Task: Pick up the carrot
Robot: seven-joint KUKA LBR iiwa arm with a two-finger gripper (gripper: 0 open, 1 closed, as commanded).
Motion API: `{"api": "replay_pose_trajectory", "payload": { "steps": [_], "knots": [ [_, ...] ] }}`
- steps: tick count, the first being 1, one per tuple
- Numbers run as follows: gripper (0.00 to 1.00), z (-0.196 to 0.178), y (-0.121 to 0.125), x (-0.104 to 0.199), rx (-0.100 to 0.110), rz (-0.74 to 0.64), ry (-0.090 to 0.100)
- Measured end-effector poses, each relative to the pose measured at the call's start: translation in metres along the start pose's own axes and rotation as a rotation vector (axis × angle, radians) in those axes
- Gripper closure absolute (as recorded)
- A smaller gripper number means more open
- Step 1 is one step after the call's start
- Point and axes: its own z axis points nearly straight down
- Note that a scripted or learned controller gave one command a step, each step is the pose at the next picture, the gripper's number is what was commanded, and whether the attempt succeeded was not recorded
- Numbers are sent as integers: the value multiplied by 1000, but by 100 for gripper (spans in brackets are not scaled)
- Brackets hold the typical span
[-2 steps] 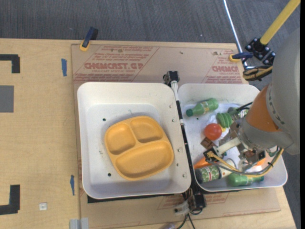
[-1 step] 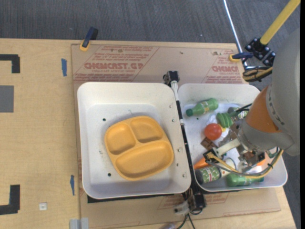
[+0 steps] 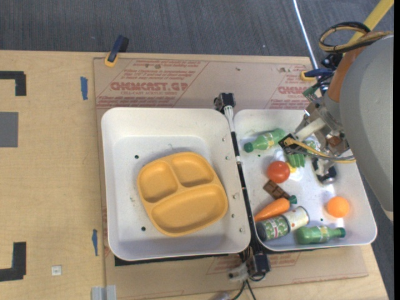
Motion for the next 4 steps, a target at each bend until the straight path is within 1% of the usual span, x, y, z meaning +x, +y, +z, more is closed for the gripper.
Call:
{"api": "replay_pose_trajectory", "payload": {
  "steps": [1,2,3,4],
  "knots": [
    [0,36,-54,-67,3,110,-3],
    [0,-24,-141,-60,2,158,-1],
    [0,-24,-183,-38,1,177,-1],
    [100,-33,-183,-37,2,173,-2]
  ]
}}
